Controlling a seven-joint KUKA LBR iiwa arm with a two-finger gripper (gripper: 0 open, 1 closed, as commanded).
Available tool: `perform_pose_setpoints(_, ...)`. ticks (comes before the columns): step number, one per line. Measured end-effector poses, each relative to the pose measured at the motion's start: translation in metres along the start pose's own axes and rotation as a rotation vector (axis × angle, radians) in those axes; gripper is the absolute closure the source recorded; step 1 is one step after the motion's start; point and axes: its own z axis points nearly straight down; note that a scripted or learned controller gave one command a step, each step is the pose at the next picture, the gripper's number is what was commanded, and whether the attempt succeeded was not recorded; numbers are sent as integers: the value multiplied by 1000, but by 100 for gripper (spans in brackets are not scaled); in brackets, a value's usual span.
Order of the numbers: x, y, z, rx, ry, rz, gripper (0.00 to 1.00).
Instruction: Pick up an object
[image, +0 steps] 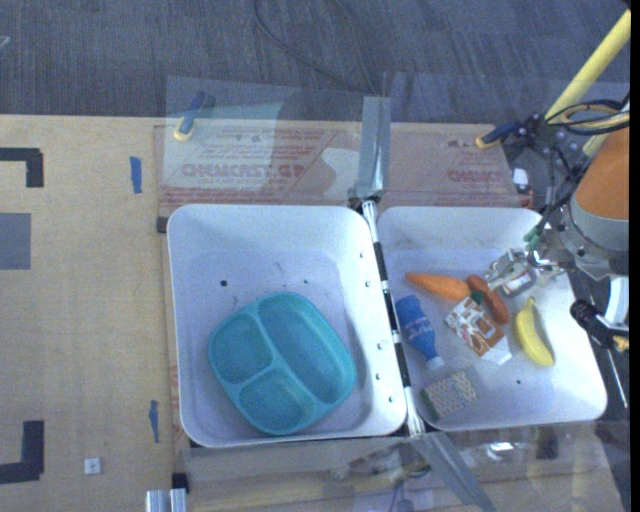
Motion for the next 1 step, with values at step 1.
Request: perform_pose_setpoints(1, -3, 13, 25, -19, 4, 2, 0)
